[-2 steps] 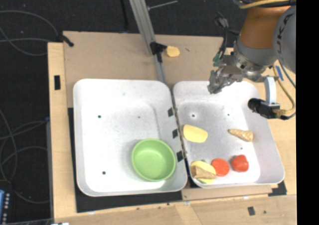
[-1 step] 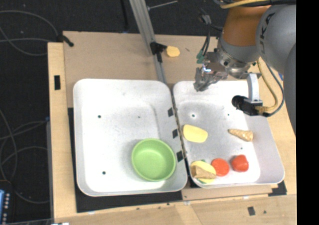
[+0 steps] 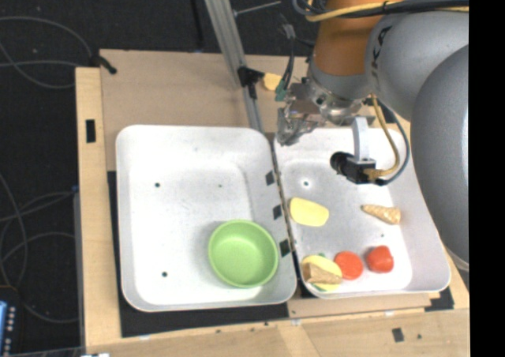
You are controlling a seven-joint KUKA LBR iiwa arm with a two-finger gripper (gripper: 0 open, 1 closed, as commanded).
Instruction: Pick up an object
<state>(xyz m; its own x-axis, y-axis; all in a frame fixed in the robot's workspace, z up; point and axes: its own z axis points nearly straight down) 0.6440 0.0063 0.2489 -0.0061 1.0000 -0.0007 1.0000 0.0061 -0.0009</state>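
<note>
— What do you see around the gripper point(image 3: 289, 128)?
— Your jaws hang over the far left corner of the right white bin point(image 3: 418, 268); I cannot tell their state. A round green plastic bowl point(image 3: 243, 253) sits in the left white bin point(image 3: 158, 158).
— And your pickings?
— A pale yellow soft lump point(image 3: 308, 212) lies mid-bin, two red round pieces point(image 3: 364, 262) near the front.

A robotics lab is suggested. Two white bins point(image 3: 197, 150) are set on a plywood table point(image 3: 173, 87), and loose cables point(image 3: 31, 39) are strewn over dark flooring.
</note>
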